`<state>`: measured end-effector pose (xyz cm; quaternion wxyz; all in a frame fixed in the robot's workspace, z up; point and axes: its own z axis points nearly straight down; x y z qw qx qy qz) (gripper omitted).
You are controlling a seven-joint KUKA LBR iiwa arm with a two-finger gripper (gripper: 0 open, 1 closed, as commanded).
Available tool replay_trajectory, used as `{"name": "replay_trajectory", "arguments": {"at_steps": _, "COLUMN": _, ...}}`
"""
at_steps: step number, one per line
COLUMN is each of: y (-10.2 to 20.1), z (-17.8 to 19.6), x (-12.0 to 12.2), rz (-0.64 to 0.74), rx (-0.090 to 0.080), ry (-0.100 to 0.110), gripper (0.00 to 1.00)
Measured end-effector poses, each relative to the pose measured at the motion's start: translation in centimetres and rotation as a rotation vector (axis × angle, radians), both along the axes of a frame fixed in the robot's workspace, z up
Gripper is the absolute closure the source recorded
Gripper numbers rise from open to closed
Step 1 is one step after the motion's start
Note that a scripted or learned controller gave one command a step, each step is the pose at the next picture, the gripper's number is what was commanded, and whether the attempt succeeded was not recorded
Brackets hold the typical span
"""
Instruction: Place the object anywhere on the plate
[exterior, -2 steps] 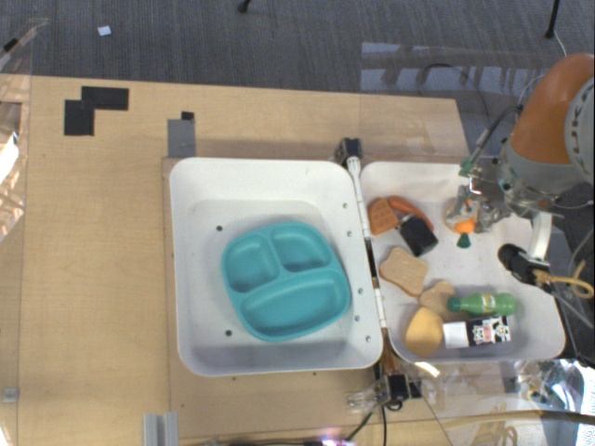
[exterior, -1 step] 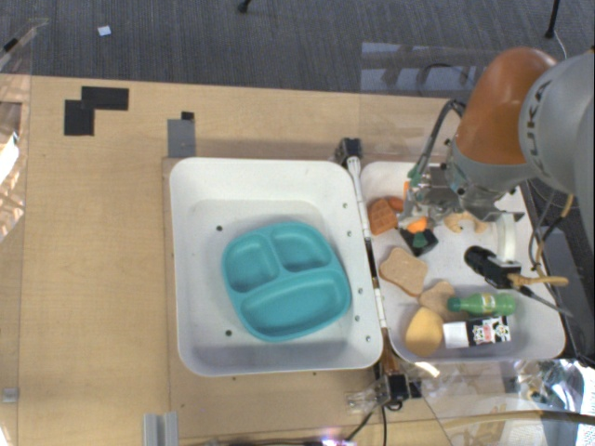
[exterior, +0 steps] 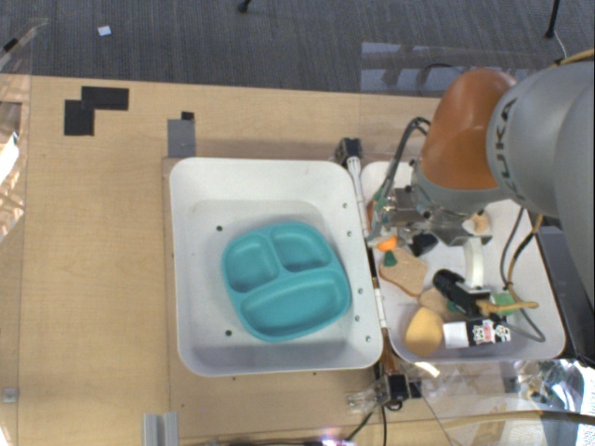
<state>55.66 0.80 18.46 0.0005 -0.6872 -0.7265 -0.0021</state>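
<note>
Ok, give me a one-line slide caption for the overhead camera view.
KUKA arm reaches over the right bin of small objects, beside the teal divided plate in the left bin.

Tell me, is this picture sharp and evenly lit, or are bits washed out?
In the camera view, the teal divided plate and its left bin look crisp and softly lit; glare whitens the bench's left edge; the arm looms large and slightly soft, shading the cluttered right bin.

Even, bright overhead light; soft shadows inside the left bin [exterior: 270,179]; glare on plastic wrap [exterior: 558,379]; slightly soft focus.
</note>
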Motion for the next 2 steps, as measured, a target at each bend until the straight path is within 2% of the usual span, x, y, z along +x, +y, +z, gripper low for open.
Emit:
{"name": "replay_trajectory", "arguments": {"at_steps": 1, "y": 7.65, "z": -0.05, "x": -1.47, "rz": 0.125, "rx": 0.001, "ry": 0.001, "gripper": 1.00}}
{"name": "replay_trajectory", "arguments": {"at_steps": 2, "y": 7.25, "z": -0.01, "x": -1.40, "rz": 0.117, "rx": -0.003, "ry": 0.000, "gripper": 0.00}}
